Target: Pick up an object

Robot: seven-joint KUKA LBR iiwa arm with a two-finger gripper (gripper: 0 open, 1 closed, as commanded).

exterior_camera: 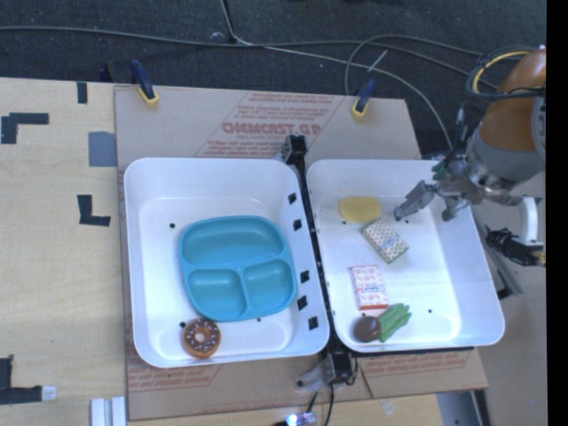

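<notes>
Fingers [432, 204] were seen spread and empty (above the right bin [470, 264]), near the yellow chip [358, 209] and patterned packet [385, 240]; either might be nudged aside in a misaligned descent.

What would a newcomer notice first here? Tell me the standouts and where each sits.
The big blue divided tray dominates the left bin, with a sprinkled chocolate donut by that bin's near edge. The right bin holds a scatter of small items: a yellow piece, a patterned packet, a red-and-white packet and a green item. The claw hangs over the right bin's far right corner.
</notes>
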